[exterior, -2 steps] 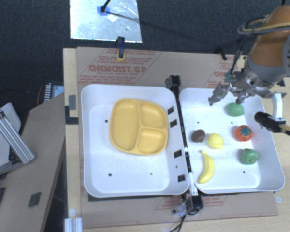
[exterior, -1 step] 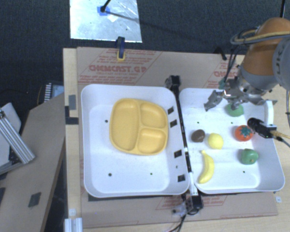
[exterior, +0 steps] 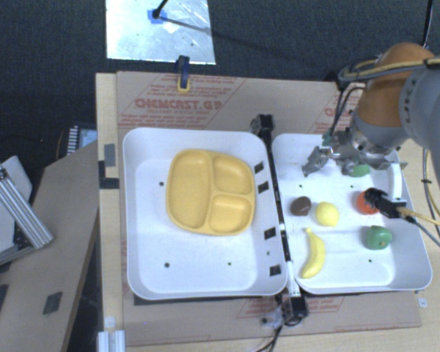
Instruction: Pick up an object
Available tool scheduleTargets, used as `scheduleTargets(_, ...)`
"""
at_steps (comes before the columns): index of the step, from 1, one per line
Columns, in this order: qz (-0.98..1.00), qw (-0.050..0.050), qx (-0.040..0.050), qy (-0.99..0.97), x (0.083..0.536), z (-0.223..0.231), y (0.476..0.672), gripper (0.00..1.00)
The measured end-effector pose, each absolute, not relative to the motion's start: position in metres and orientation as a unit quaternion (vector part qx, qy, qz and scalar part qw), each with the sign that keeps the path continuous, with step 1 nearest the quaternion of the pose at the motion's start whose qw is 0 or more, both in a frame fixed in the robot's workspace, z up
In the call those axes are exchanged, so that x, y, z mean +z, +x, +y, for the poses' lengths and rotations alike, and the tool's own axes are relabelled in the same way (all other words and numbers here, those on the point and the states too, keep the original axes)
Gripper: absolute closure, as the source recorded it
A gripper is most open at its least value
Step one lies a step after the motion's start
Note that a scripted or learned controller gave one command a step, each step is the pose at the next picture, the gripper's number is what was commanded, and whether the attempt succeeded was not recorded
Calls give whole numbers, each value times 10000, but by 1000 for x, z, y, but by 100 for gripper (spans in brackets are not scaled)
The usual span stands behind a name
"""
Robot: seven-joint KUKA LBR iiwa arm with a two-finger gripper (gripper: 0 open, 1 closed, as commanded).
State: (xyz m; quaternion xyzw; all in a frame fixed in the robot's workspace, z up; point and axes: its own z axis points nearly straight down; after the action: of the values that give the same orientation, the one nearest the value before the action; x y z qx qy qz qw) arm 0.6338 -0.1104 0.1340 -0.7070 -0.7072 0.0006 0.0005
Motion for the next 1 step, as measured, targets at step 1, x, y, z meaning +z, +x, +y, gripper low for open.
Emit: scheduleTargets(1,-7070,3,3,-7072,82,-110,634,0)
